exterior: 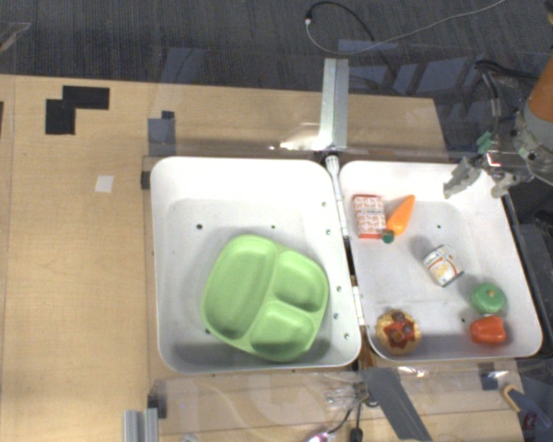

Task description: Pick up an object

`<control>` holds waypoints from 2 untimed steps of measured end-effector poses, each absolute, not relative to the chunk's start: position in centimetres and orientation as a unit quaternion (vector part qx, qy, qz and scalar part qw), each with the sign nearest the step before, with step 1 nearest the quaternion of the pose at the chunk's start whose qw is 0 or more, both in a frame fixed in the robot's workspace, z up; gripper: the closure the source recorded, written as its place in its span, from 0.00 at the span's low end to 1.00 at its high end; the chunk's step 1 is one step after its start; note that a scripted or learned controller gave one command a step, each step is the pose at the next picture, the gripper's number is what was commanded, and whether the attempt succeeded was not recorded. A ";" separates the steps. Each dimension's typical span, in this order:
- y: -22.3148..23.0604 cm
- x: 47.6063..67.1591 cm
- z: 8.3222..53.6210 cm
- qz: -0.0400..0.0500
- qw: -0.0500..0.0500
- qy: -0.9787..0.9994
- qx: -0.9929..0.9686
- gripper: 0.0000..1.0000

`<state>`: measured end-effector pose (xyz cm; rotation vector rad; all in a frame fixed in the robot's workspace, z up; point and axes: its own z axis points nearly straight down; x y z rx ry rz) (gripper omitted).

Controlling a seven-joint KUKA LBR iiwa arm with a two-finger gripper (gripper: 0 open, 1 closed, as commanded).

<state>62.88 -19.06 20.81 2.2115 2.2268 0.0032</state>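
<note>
No object is yet in hand. The right bin [525, 334] holds six candidates: a carrot [400, 215] and a red-and-white packet [369, 215] near its far left, a small can [441, 266] at centre, a green pepper [488, 297] and a red pepper [488, 331] at the near right, and a round fruit tart [397, 331] at the near left. The pincer [480, 174] hangs over the far right corner of that bin, fingers spread apart with nothing between them. The carrot is judged the closest item, lying to the pincer's left and slightly nearer the camera, its long axis slanting from upper right to lower left. The left bin [180, 191] carries a green divided plate [265, 296]. Both bins sit on the table [64, 274].
</note>
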 end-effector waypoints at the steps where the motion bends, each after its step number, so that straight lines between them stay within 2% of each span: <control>1: -12.8 63.4 9.6 0.002 0.003 0.721 0.693 0.00; 2: -12.7 63.6 10.8 0.004 0.005 0.722 0.692 1.00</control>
